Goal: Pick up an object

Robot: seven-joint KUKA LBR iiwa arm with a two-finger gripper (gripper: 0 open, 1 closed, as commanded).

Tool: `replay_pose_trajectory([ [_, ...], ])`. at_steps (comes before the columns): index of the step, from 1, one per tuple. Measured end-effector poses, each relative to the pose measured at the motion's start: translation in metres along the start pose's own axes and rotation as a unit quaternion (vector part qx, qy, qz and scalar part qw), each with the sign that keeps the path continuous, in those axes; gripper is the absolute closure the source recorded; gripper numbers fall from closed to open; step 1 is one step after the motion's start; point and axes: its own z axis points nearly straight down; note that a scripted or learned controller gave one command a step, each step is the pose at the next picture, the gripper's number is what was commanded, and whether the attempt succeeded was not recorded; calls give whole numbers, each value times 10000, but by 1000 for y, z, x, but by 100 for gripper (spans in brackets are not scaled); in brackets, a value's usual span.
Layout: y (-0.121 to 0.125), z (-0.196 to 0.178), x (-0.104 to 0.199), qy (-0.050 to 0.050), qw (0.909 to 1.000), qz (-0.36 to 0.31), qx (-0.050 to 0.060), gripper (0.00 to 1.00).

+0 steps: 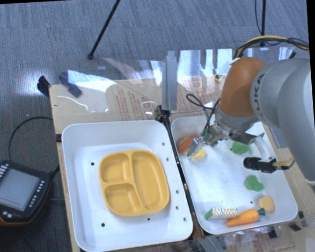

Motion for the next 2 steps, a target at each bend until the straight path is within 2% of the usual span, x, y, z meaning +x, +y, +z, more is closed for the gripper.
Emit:
replay_pose_trajectory([
  [1, 0, -10, -1, 4, 10000, 14, -3, 100],
  [2, 0, -10, -1, 6, 10000, 17, 1, 0],
])
